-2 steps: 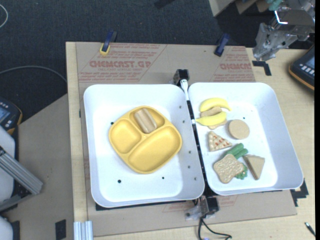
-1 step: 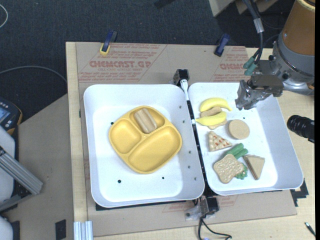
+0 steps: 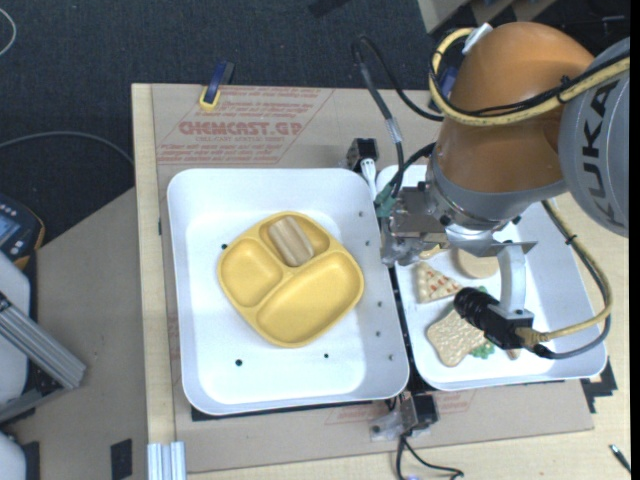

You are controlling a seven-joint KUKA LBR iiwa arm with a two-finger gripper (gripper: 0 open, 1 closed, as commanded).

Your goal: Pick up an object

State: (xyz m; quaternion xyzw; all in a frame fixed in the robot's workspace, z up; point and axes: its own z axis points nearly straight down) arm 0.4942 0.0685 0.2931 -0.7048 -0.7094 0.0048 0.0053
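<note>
Over the right bin (image 3: 578,298) the arm (image 3: 505,108) reaches in from the right edge and bends steeply down, its orange band bulging toward the camera and hiding most of the wrist below. The grey wrist housing sits above the bin's left part, near the divide between the two bins. A gripper (image 3: 470,268) hangs beneath it, low over the bin floor; whether it is wide, narrow or holding anything I cannot tell, since the wrist covers it. A black cable with a yellow lead runs from the wrist across the bin's lower half.

Just below the gripper lies a pizza slice (image 3: 435,284), a small triangular piece with red spots. Nearer the front edge lies a tan cookie (image 3: 453,339), with a bit of green beside it. Both rest on the bin floor.

A yellow plate (image 3: 300,303) with three compartments sits in the left bin (image 3: 205,268), and a tan bread piece (image 3: 290,240) lies in its upper compartment.
</note>
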